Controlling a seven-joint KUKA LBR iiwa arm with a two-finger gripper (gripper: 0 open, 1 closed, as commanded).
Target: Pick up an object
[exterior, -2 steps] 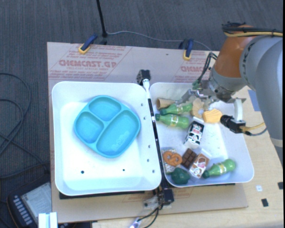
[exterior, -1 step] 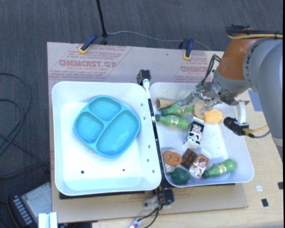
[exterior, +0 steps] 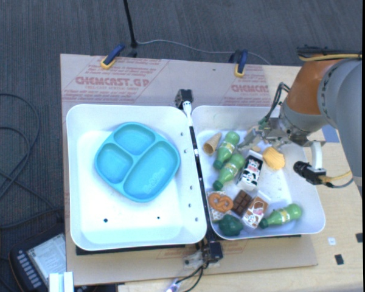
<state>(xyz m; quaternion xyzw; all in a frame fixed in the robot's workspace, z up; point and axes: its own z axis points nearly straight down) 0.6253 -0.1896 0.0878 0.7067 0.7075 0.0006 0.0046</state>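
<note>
1. Toy objects are lying crowded in the right bin point(exterior: 316, 224), all of them left of or below the gripper point(exterior: 260, 136), which is hanging over the bin's upper middle.
2. Gripper state: I cannot tell how it is set, as the metal tip is too small and cluttered to read, and nothing is showing as held.
3. Just right of and below the gripper, a yellow piece point(exterior: 274, 159) is sitting close to the tip.
4. Left of the gripper, two green bottles point(exterior: 229, 157) are leaning side by side, with a tan cone point(exterior: 212, 142) lying further left.
5. Below the gripper, a black-and-white carton point(exterior: 251, 171) is standing, and lower still a pretzel point(exterior: 219, 201), a chocolate bar point(exterior: 241, 201) and another green bottle point(exterior: 282, 215) are resting.
6. Far left of the gripper, a blue divided plate point(exterior: 137, 161) is sitting in the left bin point(exterior: 85, 224).
</note>
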